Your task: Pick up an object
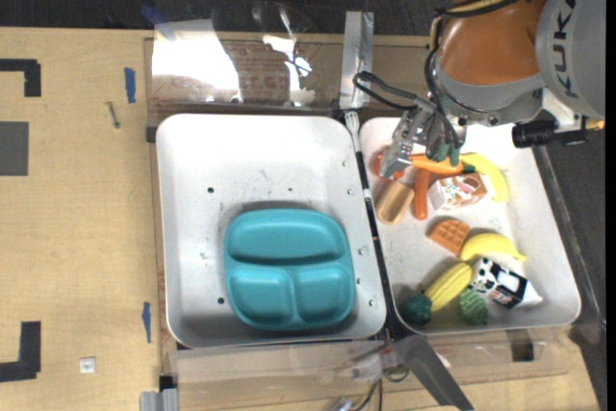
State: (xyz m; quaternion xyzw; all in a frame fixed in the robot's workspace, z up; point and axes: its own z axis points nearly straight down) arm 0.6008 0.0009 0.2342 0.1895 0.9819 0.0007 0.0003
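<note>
From my feed I see the gripper [416, 147] reaching down into the upper left part of the right bin [556, 250], right over a cluster of toy food. An orange carrot-like piece [443, 166] lies just beside the fingertips, to their right and slightly below, and a tan bread-roll shape [393, 200] sits just below them near the bin's left wall, with a slim orange-red stick [421, 198] beside it. I cannot tell how far the fingers are spread, or whether anything sits between them; the metal parts blur into the clutter there. Further right lies a yellow banana [488, 174] next to a small white packet [455, 194]. Toward the near end of the same bin are a waffle-like orange square [448, 234], a corn cob [449, 283], a dark green piece [417, 307] and a black-and-white box [500, 284]. The left bin [192, 159] holds a teal divided tray [287, 268], well apart from the gripper. Both bins sit on the tan tabletop [67, 207].
</note>
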